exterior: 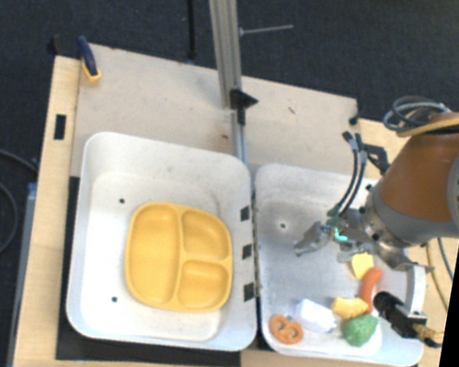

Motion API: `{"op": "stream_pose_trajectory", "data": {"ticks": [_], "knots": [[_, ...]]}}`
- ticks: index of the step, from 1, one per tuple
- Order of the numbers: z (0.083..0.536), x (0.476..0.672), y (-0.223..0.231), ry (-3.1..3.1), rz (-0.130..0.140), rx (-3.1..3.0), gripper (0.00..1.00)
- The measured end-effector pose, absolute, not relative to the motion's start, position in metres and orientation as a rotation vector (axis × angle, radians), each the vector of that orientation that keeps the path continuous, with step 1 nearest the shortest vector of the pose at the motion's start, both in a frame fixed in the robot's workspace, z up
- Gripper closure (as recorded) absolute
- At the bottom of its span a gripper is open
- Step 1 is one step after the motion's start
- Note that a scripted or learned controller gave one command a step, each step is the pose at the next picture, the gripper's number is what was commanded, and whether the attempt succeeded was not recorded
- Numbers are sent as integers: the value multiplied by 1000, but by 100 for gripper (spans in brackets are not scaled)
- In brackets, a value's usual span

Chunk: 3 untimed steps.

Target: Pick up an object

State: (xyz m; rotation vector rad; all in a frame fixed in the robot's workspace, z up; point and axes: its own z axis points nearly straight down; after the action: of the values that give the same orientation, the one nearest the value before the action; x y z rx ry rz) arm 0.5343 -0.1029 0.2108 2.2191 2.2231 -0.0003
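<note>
My gripper (311, 239) hangs over the middle of the right bin (298, 195), open with nothing between its fingers. The loose objects lie to its right and front: a yellow block (362, 265), an orange carrot-like piece (368, 284), a yellow piece (348, 307), a green lump (359, 330), a white piece (316, 315) and an orange pretzel (286, 329). The yellow block is the closest, just right of the gripper and partly under the wrist. None of them touches the fingers.
The left bin (109, 166) holds a yellow divided plate (180, 256). A metal post (227, 46) rises from the bench behind the bins. The arm's orange wrist (427, 182) overhangs the right bin's far right side.
</note>
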Motion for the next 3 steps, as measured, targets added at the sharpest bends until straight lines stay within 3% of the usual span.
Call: {"op": "stream_pose_trajectory", "data": {"ticks": [1, 3], "knots": [[211, 535, -103, 2222, 1, 2218, 0], [124, 534, -103, 2221, -3, 2223, 0]]}}
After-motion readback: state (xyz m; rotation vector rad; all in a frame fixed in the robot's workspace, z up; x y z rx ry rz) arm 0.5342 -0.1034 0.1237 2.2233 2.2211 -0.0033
